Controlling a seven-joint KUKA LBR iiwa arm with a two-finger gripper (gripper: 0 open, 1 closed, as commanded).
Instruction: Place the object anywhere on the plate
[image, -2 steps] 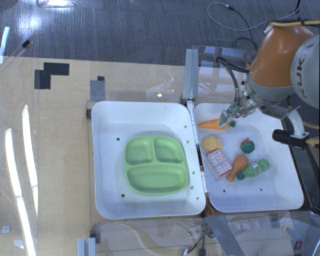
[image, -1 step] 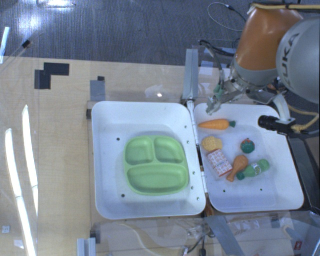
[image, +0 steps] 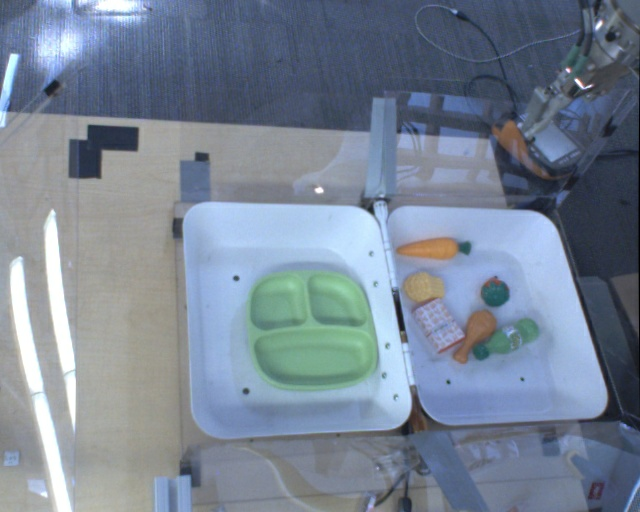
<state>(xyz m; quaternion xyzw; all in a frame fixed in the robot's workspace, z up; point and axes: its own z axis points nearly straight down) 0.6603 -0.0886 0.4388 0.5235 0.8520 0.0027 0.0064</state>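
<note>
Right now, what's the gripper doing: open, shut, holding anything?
Gripper: up at the top right, beyond the right bin; open or closed cannot be told, and no object is seen in it.

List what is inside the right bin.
The right bin holds a toy carrot, a yellow piece, a patterned packet, a strawberry, a drumstick and a green bottle.

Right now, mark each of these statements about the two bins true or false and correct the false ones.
1. The green three-compartment plastic plate lies in the left white bin. True.
2. The orange toy carrot lies on the plate. False: it lies in the right white bin.
3. The red-and-white carton lies beside the yellow block. True.
4. The end effector grips the brown toy drumstick. False: the drumstick lies in the right bin.
</note>
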